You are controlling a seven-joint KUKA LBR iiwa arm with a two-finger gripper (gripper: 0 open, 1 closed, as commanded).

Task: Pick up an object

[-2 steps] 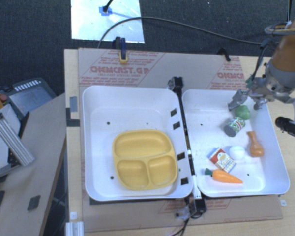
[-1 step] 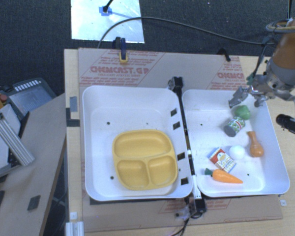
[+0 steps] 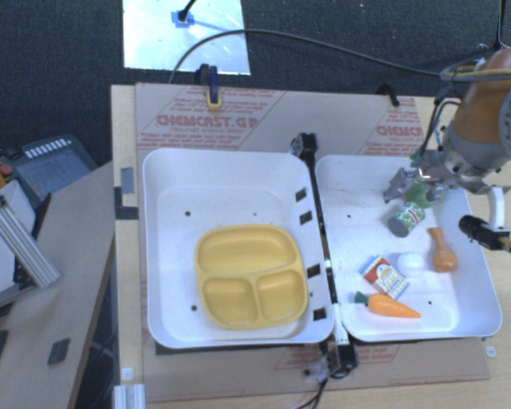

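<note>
On the left of the desk [image 3: 128, 254] sits the left bin [image 3: 166, 186], and in it lies a yellow divided plate [image 3: 251, 275], flat, toward the near side, with nothing resting in its three sections. A black strip [image 3: 317, 237] runs down the seam where the two bins meet, apparently joining them so they sit fixed side by side.

The right bin [image 3: 358, 194] carries all the loose pieces, gathered on its right half: a small red and white carton [image 3: 383, 276] touching a white egg [image 3: 410, 263], a toy carrot [image 3: 387, 306] lying near the front edge just below the carton, and an orange-brown pear-shaped piece [image 3: 442, 251] beside the egg. Farther back a green-topped can [image 3: 407, 216] lies tilted.

The tool [image 3: 415, 186] hangs directly over that can's upper end, reaching in from the right, which suggests the can is the thing it means to lift. From here I can't tell how the tool stands, spread or closed, or whether it has any grip; the can looks to be resting on the bin floor.
</note>
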